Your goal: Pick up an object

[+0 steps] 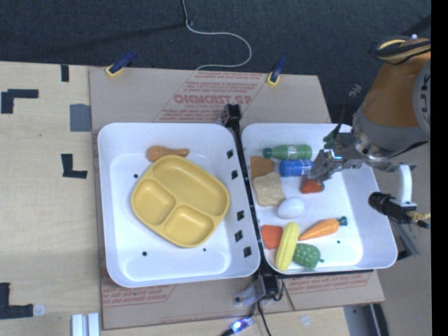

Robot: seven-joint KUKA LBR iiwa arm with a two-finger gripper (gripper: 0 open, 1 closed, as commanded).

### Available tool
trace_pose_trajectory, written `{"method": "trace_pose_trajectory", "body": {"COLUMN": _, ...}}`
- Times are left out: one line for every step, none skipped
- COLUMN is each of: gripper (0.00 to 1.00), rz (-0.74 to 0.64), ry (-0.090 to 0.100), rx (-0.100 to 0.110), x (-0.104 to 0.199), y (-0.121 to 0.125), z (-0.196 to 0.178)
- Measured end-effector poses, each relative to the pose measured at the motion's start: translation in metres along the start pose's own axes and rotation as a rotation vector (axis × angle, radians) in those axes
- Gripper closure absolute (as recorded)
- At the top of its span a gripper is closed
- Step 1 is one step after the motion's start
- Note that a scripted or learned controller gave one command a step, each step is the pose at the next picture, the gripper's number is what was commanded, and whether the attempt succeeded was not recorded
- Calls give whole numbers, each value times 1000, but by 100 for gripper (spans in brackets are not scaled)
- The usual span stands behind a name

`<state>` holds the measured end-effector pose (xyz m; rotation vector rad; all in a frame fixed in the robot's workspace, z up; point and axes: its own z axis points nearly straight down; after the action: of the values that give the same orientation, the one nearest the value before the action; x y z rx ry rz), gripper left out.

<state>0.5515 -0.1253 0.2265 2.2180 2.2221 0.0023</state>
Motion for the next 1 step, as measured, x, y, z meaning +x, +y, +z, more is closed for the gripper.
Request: {"method": "trace_pose_trajectory", "body": {"gripper": 100, "rz": -5, "ry": 2, "rx": 4, "x": 55, "y": 11, "z": 5}}
